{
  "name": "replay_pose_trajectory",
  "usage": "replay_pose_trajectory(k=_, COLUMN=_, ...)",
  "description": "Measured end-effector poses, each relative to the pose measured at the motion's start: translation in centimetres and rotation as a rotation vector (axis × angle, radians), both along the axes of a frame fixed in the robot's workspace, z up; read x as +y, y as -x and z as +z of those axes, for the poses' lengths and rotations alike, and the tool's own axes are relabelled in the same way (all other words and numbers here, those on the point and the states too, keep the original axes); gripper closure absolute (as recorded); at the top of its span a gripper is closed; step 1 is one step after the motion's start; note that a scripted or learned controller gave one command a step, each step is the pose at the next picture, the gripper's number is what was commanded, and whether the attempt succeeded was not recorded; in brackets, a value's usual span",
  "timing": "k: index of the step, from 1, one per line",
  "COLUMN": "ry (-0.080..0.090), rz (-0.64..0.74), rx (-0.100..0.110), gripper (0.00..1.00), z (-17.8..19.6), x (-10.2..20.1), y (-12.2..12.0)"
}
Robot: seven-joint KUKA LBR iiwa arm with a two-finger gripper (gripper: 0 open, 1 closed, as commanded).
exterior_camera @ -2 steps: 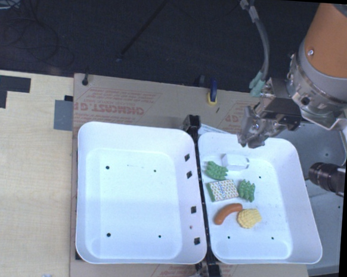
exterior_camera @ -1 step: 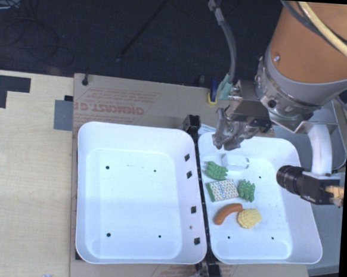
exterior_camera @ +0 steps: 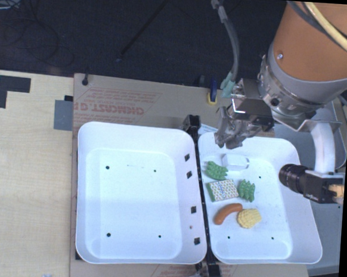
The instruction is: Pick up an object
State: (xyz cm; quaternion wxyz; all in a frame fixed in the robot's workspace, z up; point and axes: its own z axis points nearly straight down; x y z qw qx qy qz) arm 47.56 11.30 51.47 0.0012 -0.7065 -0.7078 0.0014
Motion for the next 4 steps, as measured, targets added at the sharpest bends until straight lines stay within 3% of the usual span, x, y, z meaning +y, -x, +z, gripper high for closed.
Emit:
replay_pose_trajectory(k=1, ry=0.000, rz=0.002, rx=-0.002, gripper=1.00, z=2.4, x=-0.1, y=0.0)
replay_pose_trajectory(k=3, ry=0.000, rz=0.000, rx=0.000, gripper=1.00, z=2.2, x=4.1, y=0.0)
replay_pose_trajectory(k=4, ry=0.000, rz=0.002, rx=0.000, gripper=1.00, z=2.2, x=9.3, y=0.0)
